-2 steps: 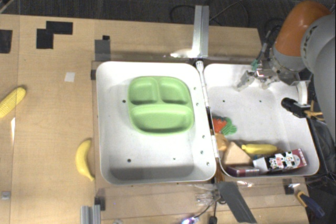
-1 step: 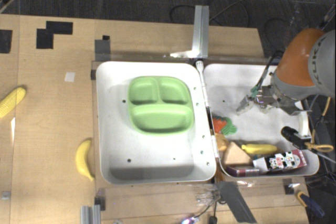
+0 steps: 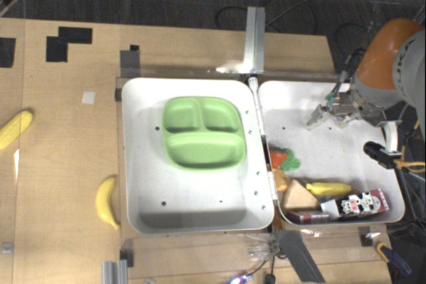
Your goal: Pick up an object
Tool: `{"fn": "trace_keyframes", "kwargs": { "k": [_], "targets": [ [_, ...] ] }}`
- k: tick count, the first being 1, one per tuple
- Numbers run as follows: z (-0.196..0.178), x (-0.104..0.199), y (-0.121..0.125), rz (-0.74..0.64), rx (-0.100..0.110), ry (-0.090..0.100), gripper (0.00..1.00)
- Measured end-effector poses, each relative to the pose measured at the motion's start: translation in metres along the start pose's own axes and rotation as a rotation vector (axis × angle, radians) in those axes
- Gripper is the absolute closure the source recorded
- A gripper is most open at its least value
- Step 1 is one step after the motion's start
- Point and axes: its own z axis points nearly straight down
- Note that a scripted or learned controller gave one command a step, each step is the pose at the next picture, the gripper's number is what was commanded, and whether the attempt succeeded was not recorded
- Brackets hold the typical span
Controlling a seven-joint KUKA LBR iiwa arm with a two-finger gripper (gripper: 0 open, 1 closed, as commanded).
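We see the gripper [image 3: 322, 118], fingers spread apart and holding nothing, above the bare far part of the right bin [image 3: 293, 93], while the banana [image 3: 328, 189], wedge [image 3: 299, 195] and box [image 3: 359, 204] lie well apart from it along that bin's near edge.

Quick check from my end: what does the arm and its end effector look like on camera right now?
The arm is grey with a rounded orange band above the wrist. The end effector is a small metallic grey assembly with thin fingers, and a dark cable or fitting runs beside the wrist, over the right bin.
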Motion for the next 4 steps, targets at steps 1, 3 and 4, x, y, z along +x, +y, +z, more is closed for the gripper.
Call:
{"fn": "trace_keyframes", "kwargs": {
  "k": [1,3,4],
  "targets": [
    [-0.003,0.035,-0.11,0.239,-0.002,0.002,0.0],
    [-0.001,0.089,0.0,0.072,-0.001,0.002,0.0],
    [-0.014,0.091,0.003,0.064,-0.008,0.003,1.0]
  ]
}}
